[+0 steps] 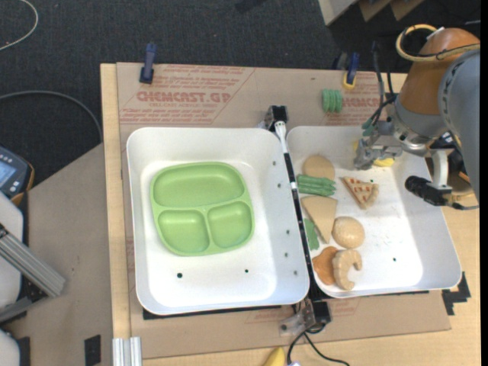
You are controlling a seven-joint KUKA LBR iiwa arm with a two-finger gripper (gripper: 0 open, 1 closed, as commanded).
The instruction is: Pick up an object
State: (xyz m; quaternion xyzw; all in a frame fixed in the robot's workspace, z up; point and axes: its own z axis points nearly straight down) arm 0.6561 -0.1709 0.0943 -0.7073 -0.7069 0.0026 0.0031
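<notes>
Pincer [371, 158] over right bin [427, 258] (far end).

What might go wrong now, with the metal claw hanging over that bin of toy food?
The gripper sits low at the far end of the right white bin, over a small yellow piece; that piece looks small, so the grab could easily miss. The tan waffle wedge lies just beside it and might get nudged. The remaining toy food crowds against the bin's left wall, where a later grab could bump the rim.
</notes>
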